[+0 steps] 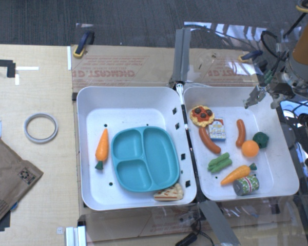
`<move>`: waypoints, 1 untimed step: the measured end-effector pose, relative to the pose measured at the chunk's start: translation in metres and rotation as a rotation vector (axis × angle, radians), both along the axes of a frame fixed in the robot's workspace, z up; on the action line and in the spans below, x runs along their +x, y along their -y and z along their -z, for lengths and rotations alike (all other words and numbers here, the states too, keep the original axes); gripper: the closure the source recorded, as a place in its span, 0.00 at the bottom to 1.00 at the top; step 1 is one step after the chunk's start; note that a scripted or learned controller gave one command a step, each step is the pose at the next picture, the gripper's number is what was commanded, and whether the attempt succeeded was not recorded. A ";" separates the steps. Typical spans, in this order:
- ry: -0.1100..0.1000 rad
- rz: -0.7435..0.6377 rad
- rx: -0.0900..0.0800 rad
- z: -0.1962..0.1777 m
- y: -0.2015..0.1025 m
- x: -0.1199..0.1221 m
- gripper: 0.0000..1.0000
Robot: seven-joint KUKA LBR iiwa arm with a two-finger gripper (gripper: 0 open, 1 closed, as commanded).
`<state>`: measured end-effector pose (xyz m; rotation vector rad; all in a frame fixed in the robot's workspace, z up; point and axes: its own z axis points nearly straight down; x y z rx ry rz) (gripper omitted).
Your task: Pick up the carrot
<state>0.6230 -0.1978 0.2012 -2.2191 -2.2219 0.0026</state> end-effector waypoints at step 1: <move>0.000 -0.033 0.001 0.100 0.003 -0.076 0.00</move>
